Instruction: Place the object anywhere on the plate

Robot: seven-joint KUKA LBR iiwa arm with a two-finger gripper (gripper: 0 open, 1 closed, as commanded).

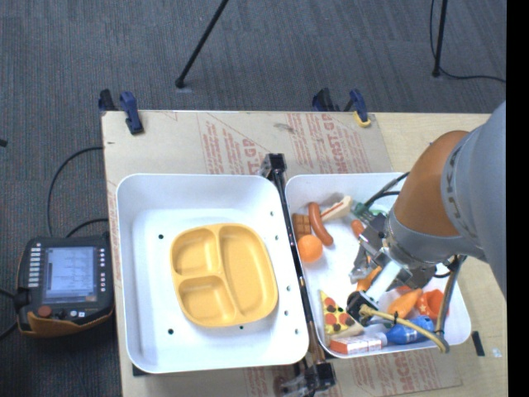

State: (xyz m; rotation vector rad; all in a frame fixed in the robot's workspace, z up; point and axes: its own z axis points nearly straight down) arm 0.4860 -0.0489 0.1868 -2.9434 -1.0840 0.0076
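Note:
A yellow plate [223, 273] with three compartments lies in the left white bin [140, 222], and nothing rests on it. My gripper [366, 281] hangs low inside the right white bin [372, 180], near its middle, among the toy foods. Directly to its left lie an orange ball [310, 247] and a red sausage [321, 224]. A pizza slice [335, 313] lies just below and left of it. The wrist hides whatever is directly under the gripper.
The right bin also holds a brown waffle piece [301, 222], a beige piece [335, 208], an orange piece [409, 302], a blue item [405, 335] and a small red and white box [359, 346]. A black bar [285, 213] divides the bins. A pendant [66, 284] sits at far left.

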